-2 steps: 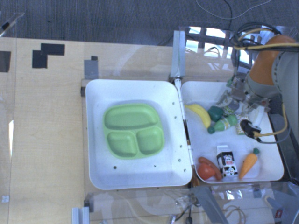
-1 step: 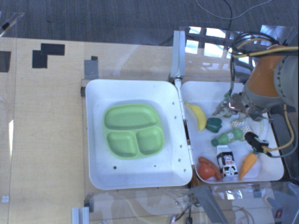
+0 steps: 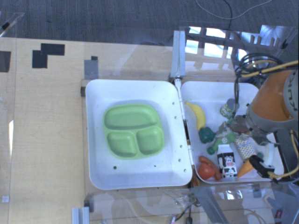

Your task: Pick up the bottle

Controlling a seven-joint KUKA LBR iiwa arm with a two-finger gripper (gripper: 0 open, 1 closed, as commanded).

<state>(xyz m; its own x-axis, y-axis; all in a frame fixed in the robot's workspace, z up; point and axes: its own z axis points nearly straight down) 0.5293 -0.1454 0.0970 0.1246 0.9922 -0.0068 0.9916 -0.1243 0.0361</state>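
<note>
A small dark green bottle (image 3: pixel 207 135) lies in the right bin (image 3: pixel 210 91), just below the banana, with a teal piece (image 3: pixel 213 149) close under it. My gripper (image 3: pixel 232 129) hangs over the middle of the right bin, a short way right of the bottle. The grey wrist and orange band (image 3: pixel 274 101) rise behind it to the right. Nothing shows held in the gripper.
The right bin also holds a yellow banana (image 3: pixel 198 114), a small can (image 3: pixel 227 109), a red vegetable (image 3: pixel 206 169), a white and black box (image 3: pixel 226 161), a carrot (image 3: pixel 246 167) and a patterned packet (image 3: pixel 245 147). A green divided tray (image 3: pixel 133 129) lies in the left bin (image 3: pixel 98 171).
</note>
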